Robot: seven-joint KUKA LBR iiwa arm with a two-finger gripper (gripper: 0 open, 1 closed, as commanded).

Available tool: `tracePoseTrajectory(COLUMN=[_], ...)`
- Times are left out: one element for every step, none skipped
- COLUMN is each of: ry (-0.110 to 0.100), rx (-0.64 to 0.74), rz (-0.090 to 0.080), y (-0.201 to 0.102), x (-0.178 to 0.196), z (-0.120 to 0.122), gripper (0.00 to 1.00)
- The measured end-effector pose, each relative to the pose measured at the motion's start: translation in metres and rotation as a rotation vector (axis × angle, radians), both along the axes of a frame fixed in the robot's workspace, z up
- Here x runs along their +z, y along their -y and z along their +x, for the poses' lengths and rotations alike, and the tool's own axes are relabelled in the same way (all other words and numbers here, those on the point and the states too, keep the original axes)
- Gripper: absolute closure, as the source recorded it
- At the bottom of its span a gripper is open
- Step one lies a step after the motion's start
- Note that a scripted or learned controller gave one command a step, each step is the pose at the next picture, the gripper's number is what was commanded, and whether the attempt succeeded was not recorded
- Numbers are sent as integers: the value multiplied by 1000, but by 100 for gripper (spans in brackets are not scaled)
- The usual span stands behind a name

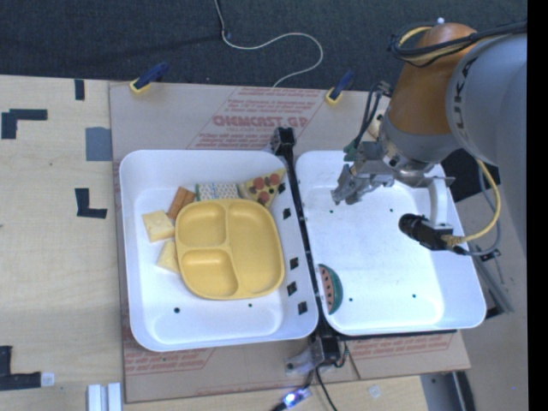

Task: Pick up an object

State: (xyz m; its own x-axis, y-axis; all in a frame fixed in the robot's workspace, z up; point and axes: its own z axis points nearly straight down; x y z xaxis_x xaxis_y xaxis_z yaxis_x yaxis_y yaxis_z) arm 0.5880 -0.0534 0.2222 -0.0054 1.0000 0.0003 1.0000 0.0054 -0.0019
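The two shallow white plastic bins [394, 306] are showing a smooth, faintly glossy finish. The yellow divided plastic plate [229, 248] is looking smooth and matt. The brown cardboard sheet [248, 120] is lying dull and papery on the pale, matt wooden table [51, 255].

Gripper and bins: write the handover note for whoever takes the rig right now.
Gripper: above the right bin, near its upper left; nothing seen in it; finger state unclear.
Left bin: yellow divided plate, with crackers and other small pieces at its upper and left edges.
Right bin: watermelon slice at the lower left wall.
Done: nothing picked.
Left: pick up an object.
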Motion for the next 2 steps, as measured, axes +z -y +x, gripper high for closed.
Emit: tracePoseTrajectory(ry=[-1,0], rx=[0,0], rz=[0,1], y=[-49,-96], x=[-2,-6], z=[-1,3], gripper=[100,100])
